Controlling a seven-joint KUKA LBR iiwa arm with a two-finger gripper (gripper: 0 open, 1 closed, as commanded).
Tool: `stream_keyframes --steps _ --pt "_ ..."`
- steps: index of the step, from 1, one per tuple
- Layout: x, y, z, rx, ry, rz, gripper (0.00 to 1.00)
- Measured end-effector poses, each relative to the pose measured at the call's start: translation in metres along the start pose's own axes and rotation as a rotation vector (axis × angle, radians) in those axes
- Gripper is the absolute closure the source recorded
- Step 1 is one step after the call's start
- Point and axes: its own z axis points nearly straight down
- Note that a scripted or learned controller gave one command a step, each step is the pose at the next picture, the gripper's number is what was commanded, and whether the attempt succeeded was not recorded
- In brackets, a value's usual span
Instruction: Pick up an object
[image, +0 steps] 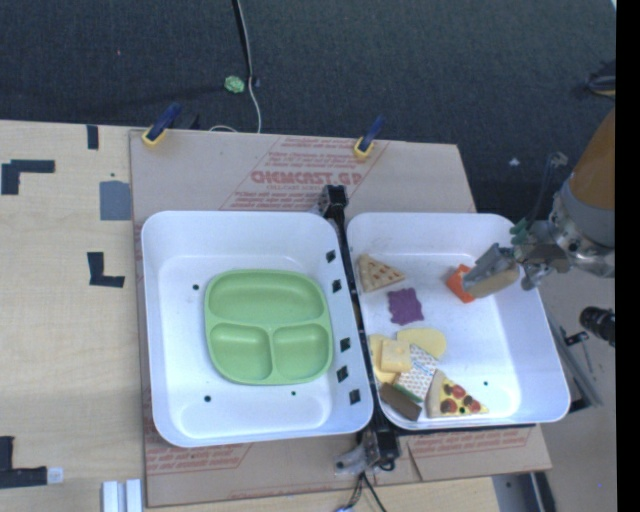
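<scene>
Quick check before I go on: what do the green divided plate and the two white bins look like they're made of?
The green plate looks like moulded plastic with a matte finish: uniform colour, soft rounded compartment ridges, no sharp glare. The white bins look like thin, smooth plastic too, slightly glossy, with rounded corners and rolled rims. Plastic is my guess from looks alone.

We see a green divided plate (268, 326) in the left white bin (165, 330) on brown cardboard (225, 175)
</scene>
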Motion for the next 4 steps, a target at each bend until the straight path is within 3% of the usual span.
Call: stream_keyframes --steps 1,2,3,4 --pt "0.055 -0.013 0.107 0.011 0.005 -0.003 0.0" --pt "0.072 0.034 0.173 0.0 -0.001 -0.002 0.0" --pt "0.073 0.068 0.169 -0.003 0.0 -0.001 0.0" --pt "0.057 0.133 0.169 0.007 0.003 -0.005 0.0"
